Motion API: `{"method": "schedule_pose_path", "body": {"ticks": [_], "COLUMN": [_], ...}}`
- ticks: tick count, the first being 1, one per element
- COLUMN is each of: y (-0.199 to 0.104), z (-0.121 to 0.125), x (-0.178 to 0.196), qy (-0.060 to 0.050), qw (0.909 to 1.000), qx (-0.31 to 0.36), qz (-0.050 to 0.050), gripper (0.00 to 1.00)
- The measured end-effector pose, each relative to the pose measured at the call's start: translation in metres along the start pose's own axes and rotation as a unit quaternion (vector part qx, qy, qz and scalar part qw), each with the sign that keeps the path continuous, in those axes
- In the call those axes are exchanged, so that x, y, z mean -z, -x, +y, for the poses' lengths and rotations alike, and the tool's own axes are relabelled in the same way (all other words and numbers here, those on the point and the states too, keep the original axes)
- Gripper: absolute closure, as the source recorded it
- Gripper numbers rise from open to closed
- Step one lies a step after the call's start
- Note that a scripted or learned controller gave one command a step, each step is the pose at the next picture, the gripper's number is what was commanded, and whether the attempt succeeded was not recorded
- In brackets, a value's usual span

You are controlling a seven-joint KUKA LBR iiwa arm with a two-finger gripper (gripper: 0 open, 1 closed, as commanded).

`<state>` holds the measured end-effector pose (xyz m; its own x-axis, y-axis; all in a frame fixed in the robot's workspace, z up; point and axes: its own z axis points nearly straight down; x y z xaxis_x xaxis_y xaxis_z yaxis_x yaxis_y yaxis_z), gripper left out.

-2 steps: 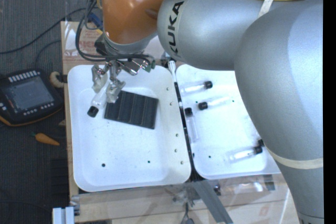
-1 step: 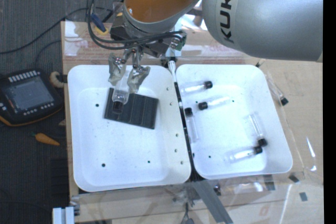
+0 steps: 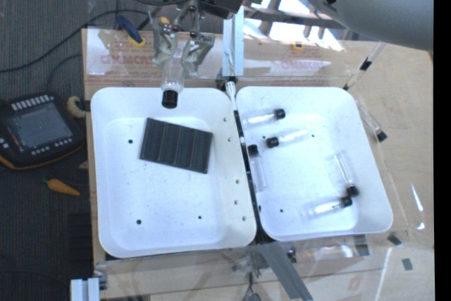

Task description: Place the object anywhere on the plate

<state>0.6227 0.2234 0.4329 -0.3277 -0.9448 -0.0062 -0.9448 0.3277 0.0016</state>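
Gripper (image 3: 177,56) hangs over the far rim of the left bin (image 3: 113,222), at about twelve o'clock of that bin, and between its two pale fingers sits a clear tube (image 3: 171,84) with a black cap, cap pointing down toward the bin floor. So the hold looks good: the fingers are closed narrowly on the tube's upper body, and the capped end pokes out just below them.

Now the plate (image 3: 176,144), a dark ribbed rectangle, lies flat in the left bin, roughly at six o'clock from the gripper and near it, tilted slightly off square. The tube is not over it; the cap sits just short of the plate's far edge.

My read: this is the carry stage, with the pick done and the placing still to come. What the next move seems to call for is a short travel toward six o'clock until the tube is over the ribbed surface, then a lowering and a release gentle enough that a round tube does not roll off the edge.

Count time. Bins: two, left and right bin (image 3: 366,215). Plates: one. Tubes: one in the gripper, and I make out about five loose in the right bin, some clear bodies hard to separate from the white floor.
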Motion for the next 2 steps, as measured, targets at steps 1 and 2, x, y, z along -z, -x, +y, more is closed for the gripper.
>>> {"method": "schedule_pose_path", "body": {"ticks": [1, 2], "y": [-0.003, 0.012], "z": [0.023, -0.045], "x": [-0.001, -0.002], "qy": [0.002, 0.002], "qw": [0.9818, 0.9252], "qx": [0.19, 0.38], "qz": [0.0, -0.002], "gripper": [1.0, 1.0]}}
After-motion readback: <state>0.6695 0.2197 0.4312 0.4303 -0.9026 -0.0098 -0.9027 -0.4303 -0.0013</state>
